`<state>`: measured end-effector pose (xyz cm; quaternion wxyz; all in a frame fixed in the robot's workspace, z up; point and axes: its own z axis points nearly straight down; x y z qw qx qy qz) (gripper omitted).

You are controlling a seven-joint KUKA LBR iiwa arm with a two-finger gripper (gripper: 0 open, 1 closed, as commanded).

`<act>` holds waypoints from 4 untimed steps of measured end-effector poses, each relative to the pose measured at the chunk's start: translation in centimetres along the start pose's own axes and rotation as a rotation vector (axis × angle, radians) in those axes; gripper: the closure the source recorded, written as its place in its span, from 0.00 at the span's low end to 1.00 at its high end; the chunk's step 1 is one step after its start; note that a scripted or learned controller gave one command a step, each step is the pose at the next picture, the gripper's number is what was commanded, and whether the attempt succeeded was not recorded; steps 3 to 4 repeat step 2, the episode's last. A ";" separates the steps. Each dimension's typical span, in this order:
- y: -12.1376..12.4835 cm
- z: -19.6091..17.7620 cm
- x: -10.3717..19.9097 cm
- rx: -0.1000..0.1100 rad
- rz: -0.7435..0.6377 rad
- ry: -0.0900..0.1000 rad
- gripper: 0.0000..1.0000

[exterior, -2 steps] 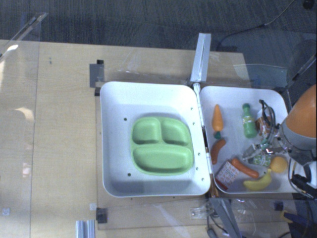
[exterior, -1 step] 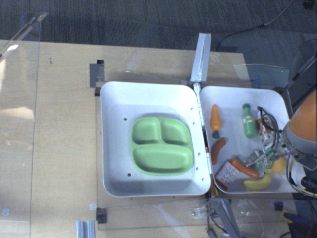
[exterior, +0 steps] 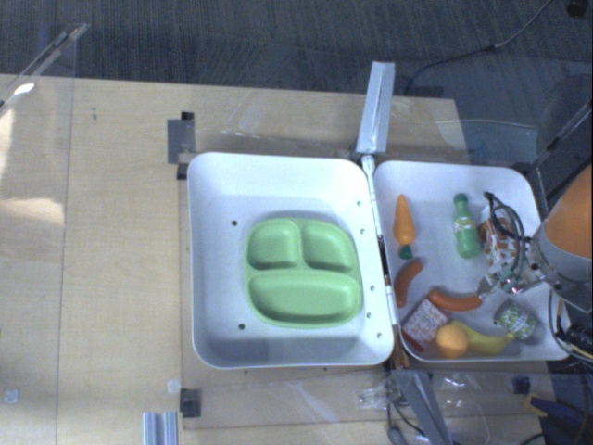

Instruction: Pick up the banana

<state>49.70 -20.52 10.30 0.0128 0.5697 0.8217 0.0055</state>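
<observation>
Camera view: my gripper (exterior: 503,269) hangs over the right-hand part of the right bin (exterior: 435,176), among a tangle of cables below my wrist with its orange band (exterior: 571,230). I cannot tell how my gripper is set. The banana (exterior: 484,341) lies below it in this view, toward the bin's near edge, apart from my gripper and not held. Touching the banana's left end is an orange (exterior: 451,340), and just left of that a small red-and-white packet (exterior: 425,321). Between my gripper and the banana lies a reddish sausage (exterior: 454,298). A crumpled green-and-white wrapper (exterior: 515,321) sits just below my gripper, beside the banana's right end. Left of my gripper stands a green bottle (exterior: 466,227); farther left are a carrot (exterior: 403,221) and a brown sausage (exterior: 407,281). The left bin (exterior: 213,276) holds a green divided tray (exterior: 303,271), well away from my gripper.
</observation>
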 end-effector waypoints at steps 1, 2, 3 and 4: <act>5.0 -10.1 3.6 0.017 0.180 0.008 1.00; 9.6 1.1 8.4 0.016 0.660 0.006 1.00; 9.6 1.1 8.4 0.016 0.660 0.006 1.00; 9.6 1.1 8.4 0.016 0.660 0.006 1.00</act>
